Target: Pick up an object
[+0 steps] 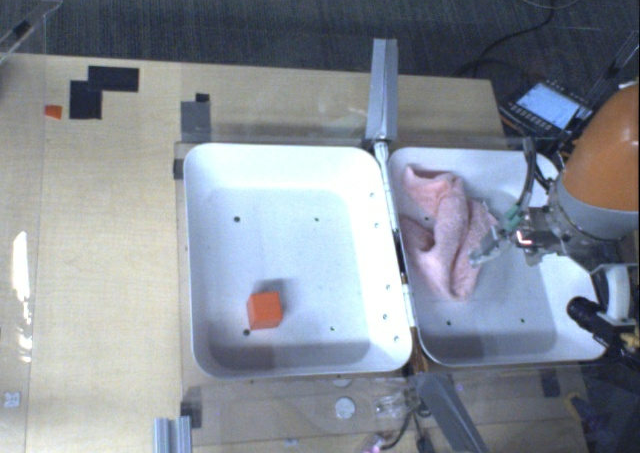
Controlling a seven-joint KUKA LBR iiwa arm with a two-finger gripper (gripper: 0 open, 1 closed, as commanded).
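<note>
Pincer point(490, 239) sits low in the right bin point(530, 331), fingers parted and gripping nothing, tips at the pink cloth point(440, 231) lying lengthwise just left.

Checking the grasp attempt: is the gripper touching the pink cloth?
Cannot tell. In the camera view the gripper meets the pink cloth's right edge, but neither contact nor gap shows plainly.
</note>
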